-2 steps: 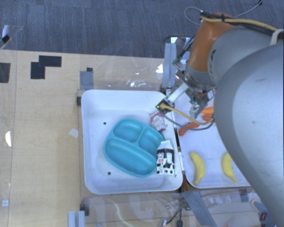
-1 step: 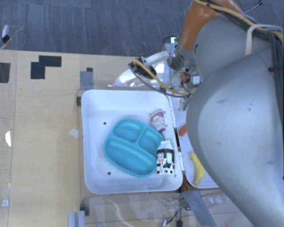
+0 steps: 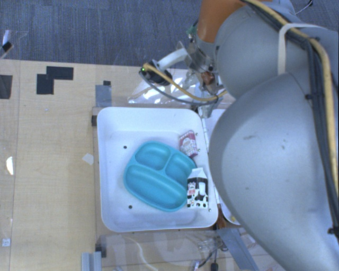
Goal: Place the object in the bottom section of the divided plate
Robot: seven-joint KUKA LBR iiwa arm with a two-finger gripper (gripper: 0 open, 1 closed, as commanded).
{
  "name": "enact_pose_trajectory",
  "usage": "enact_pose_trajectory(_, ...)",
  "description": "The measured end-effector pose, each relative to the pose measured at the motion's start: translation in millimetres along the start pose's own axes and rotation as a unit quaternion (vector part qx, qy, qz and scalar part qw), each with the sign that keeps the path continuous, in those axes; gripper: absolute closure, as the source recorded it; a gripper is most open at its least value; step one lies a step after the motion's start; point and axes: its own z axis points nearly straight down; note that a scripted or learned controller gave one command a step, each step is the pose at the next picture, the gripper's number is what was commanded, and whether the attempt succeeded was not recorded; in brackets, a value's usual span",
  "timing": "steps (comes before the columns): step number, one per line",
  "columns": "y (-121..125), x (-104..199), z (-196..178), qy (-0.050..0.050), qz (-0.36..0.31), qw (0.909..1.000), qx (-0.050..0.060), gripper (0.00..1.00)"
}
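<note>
In the camera view, a shallow white bin (image 3: 108,174) is seen on the pale wooden worktop (image 3: 47,169). A blue divided plate (image 3: 159,175) is laid inside it, tilted, with one long section along its lower left and two smaller sections along its upper right. Just beside the plate's right edge, a small black-and-white milk carton (image 3: 197,190) is found on the bin floor, touching or nearly touching the plate rim. Above it, near the bin's right wall, a small reddish packet (image 3: 188,143) is seen, close to the plate's upper corner.

The right half of the view is covered by the grey arm (image 3: 275,159), with its orange band (image 3: 220,16) at the top. The hand (image 3: 200,66) is placed above the bin's far edge, beside a looped cable (image 3: 159,77); how far it is open cannot be told, and nothing is seen gripped in it.
</note>
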Motion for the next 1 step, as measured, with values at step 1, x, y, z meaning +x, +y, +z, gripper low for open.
enact_pose_trajectory(1, -63.8, 22.5, -48.5, 0.001, -0.009, 1.0, 0.0, 0.0)
